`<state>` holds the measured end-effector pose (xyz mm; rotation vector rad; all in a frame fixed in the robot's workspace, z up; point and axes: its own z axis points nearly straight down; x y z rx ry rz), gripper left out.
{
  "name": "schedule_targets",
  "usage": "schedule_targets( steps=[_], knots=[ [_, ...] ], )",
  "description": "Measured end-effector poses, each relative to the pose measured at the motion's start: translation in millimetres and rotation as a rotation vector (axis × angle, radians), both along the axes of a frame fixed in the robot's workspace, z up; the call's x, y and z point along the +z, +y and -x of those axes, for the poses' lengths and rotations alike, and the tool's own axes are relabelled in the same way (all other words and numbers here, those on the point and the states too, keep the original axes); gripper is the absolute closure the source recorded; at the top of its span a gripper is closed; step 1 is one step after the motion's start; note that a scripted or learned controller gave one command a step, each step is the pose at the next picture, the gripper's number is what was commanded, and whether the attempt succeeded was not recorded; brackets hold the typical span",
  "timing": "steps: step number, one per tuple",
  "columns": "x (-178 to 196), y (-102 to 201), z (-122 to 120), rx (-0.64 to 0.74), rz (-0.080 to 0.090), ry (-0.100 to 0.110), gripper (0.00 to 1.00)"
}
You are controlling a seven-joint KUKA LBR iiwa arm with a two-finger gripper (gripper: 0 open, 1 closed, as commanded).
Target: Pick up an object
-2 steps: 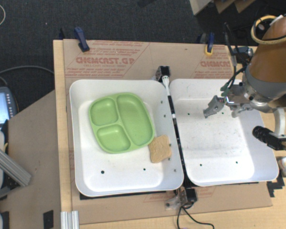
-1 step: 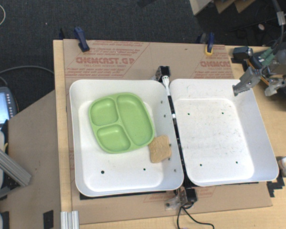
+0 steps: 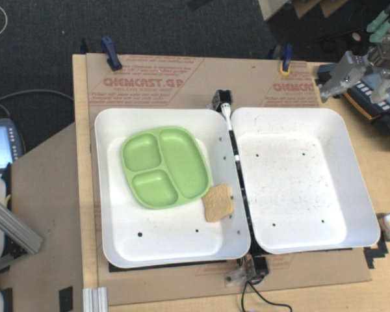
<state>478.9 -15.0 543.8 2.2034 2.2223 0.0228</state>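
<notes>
**Parked off the bins, nothing picked yet**

Clamped to the bench along the far edge: a cardboard sheet (image 3: 182, 77), pinned by a blue clamp (image 3: 110, 52) and a yellow clamp (image 3: 286, 62), presumably so that nothing shifted under the load. Bore two shallow white bins side by side, rims touching along the middle.

Found both candidates in the left bin (image 3: 117, 239). Saw a green divided plate (image 3: 166, 168) lying flat, hollows up, toward the far left of the bin floor. Saw a small tan piece (image 3: 218, 203), sponge-like or cracker-like, flat against the plate's near-right corner and close to the wall shared with the right bin (image 3: 338, 233). Noted only dark specks on that right bin's floor.

Spotted the gripper (image 3: 341, 77) beyond the far-right corner of the right bin, outside both bins and well apart from plate and tan piece. Looked parked there to keep the camera's look at the bins unblocked. Could not tell whether open or closed; held nothing visible.

Judged the pick not begun. Reckoned the tan piece the easier target, being small and thick-edged, though crowded by plate and wall. Reckoned the plate awkward: wide, low, offering only a thin rim.
</notes>
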Motion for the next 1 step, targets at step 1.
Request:
schedule_targets(
  steps=[1],
  knots=[
    [2.6, -3.2, -1.2, -0.007, 0.003, 0.013, 1.00]
  ],
)
